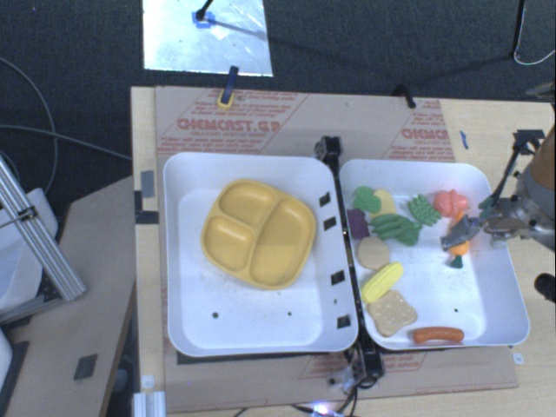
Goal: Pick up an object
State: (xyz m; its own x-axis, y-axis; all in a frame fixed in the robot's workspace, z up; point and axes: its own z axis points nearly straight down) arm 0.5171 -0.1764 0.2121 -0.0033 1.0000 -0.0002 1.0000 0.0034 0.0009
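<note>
The right bin (499, 294) holds several toy foods. Among them are a pink piece (450, 202), green vegetables (395, 227), a beige round (373, 252), a corn cob (382, 281), a slice of toast (393, 312) and a sausage (437, 334). My gripper (459, 234) reaches in from the right and hangs low over the bin's right half. It is just below the pink piece and directly above a small orange carrot (458, 253), which it partly hides. Nothing can be seen lifted.
In the left bin (187, 320) lies a yellow divided plate (259, 231). A black clip strip (334, 224) runs along the seam between the bins. Brown cardboard (261, 120) lies under both bins. The arm's wrist (530, 207) stands over the right bin's right rim.
</note>
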